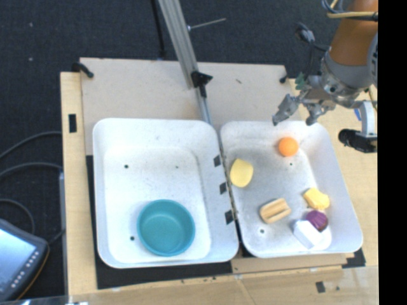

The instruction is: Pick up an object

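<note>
My end effector (pixel 297 113) hangs open and empty above the right bin's (pixel 340 170) far rim, the orange ball (pixel 288 147) lying just below it.

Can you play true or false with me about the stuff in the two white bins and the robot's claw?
1. The teal bowl sits in the left bin. True.
2. The orange ball is in the left bin. False: it lies in the right bin.
3. The gripper holds the orange ball. False: the gripper is open above the right bin's far edge, nothing between its fingers.
4. The purple thing touches the white block. True.
5. The tan bread-like piece lies in the right bin. True.
</note>
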Controlling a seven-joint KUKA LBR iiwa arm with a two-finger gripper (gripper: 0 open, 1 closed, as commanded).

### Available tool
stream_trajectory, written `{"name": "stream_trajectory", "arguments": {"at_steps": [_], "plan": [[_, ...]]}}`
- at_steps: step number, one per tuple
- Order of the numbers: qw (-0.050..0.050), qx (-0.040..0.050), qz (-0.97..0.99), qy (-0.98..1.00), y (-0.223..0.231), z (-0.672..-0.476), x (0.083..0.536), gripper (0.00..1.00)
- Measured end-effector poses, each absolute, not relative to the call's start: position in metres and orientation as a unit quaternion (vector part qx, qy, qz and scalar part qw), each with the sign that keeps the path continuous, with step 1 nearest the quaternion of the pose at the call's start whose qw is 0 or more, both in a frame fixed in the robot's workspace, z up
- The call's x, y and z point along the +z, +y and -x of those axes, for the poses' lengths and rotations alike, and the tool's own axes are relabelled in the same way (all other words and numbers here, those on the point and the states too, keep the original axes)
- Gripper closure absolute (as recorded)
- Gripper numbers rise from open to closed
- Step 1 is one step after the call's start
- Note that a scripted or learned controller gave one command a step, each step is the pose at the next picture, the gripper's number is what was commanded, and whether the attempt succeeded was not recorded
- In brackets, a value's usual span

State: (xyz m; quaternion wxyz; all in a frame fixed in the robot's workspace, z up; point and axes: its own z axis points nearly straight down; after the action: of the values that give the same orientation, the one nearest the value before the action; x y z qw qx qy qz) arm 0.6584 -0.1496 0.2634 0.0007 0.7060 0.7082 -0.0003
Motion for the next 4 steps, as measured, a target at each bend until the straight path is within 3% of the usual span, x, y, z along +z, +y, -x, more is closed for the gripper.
{"name": "stream_trajectory", "arguments": {"at_steps": [1, 2, 4], "plan": [[0.001, -0.0008, -0.706, 0.708, -0.15, -0.658, 0.263, 0.0], [0.0, -0.0018, -0.706, 0.708, -0.144, -0.665, 0.212, 0.0], [-0.001, -0.0025, -0.707, 0.707, -0.149, -0.657, 0.098, 0.0]]}}
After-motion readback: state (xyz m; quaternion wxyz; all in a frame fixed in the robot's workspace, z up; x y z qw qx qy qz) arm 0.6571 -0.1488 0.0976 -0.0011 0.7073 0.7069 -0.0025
